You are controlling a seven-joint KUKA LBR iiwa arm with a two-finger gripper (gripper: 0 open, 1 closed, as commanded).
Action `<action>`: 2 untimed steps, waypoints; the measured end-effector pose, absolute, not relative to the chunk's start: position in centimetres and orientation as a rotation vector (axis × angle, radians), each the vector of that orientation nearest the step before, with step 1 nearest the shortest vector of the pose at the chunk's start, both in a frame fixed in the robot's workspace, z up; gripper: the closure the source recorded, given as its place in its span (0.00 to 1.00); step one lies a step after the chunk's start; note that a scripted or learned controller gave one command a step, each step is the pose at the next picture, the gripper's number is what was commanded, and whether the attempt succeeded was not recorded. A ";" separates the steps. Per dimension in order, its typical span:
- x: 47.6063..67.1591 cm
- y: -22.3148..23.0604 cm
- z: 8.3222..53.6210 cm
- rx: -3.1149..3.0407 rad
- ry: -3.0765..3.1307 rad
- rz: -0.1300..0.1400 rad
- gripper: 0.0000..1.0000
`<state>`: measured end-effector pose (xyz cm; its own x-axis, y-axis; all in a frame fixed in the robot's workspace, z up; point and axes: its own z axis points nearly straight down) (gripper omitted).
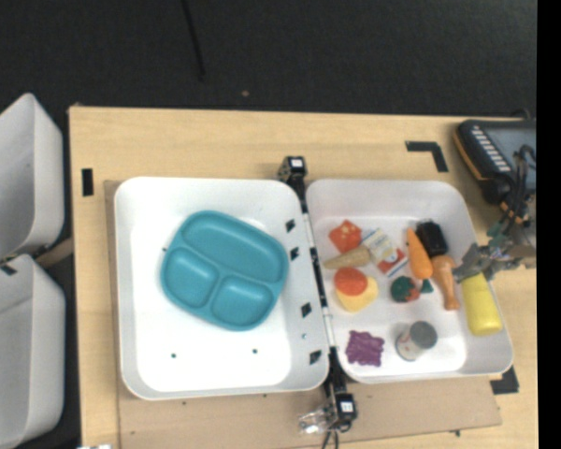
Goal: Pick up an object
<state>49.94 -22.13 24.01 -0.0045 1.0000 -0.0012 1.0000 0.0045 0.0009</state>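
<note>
Resting in the right bin (393,195): yellow block (481,305); purple toy (364,347).

The right bin (449,197) holds a scatter of small things. A red-orange piece (346,236) lies near its upper left, with a tan stick (348,257) just below it, slanted. A red and white packet (385,254) sits beside these. A yellow round with a red top (354,290) rests lower left, and a purple cluster (365,348) lies near the front wall. A grey can (416,339) lies beside the cluster. A dark green ball (405,290) sits mid-bin. A black block (431,238) touches a long orange carrot (430,269), which runs diagonally. A yellow bottle (481,305) lies at the right rim.
</note>
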 end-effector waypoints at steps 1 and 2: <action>51.5 -16.1 24.0 2.214 2.227 0.001 1.00; 52.9 -10.3 23.5 2.217 2.227 -0.001 1.00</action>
<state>52.89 -10.28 23.51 -0.0049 1.0000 0.0002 1.0000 0.0049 -0.0007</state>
